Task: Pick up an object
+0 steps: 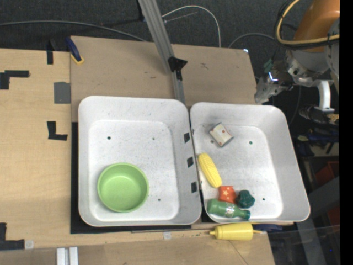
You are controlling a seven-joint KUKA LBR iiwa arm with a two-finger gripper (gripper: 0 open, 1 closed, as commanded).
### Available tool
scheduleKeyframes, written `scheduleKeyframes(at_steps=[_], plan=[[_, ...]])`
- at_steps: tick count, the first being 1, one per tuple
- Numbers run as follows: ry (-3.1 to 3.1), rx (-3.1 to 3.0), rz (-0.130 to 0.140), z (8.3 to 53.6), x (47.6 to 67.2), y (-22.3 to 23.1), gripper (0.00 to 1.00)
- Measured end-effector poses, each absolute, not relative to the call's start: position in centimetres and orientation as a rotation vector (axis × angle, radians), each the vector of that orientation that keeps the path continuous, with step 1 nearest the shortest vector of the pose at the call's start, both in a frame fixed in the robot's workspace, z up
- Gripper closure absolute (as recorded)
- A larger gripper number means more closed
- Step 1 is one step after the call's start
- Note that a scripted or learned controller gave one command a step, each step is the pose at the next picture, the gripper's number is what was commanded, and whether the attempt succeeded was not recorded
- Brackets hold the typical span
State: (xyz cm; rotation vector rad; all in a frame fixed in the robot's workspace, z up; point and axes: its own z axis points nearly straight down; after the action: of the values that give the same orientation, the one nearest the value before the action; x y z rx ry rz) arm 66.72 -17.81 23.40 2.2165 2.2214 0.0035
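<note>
- Nearest to me, a yellow bottle (234, 232) lies on its side on the worktop (33, 164), just outside the front wall of the right bin (276, 148).
- Inside that bin's front corner I see a green bottle (227, 209) lying flat, with a small orange-red block (226, 193) and a dark green lump (245, 199) close behind it, all three bunched together.
- A yellow corn cob (209, 169) lies a little farther back, along the bin's left wall.
- Near the back of the right bin sits a small pale box (220, 134), tilted, apart from the rest.
- In the left bin (132, 109), a light green bowl (123, 187) rests upright in the front left part.
- Farthest away, at the upper right, the arm (317, 15) is beyond the right bin's back corner, above no object.
- The gripper (268, 87) is small and dark against the background; I cannot tell how it is set, and I see nothing held in it.
</note>
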Motion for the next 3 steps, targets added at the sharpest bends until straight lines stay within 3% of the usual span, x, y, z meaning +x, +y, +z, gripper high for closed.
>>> scheduleKeyframes(at_steps=[1, 3], plan=[[2.221, 2.216, 0.004, 27.7, 66.7, -17.5, 1.0], [2.23, 2.218, -0.003, 26.1, 64.1, -6.6, 1.0]])
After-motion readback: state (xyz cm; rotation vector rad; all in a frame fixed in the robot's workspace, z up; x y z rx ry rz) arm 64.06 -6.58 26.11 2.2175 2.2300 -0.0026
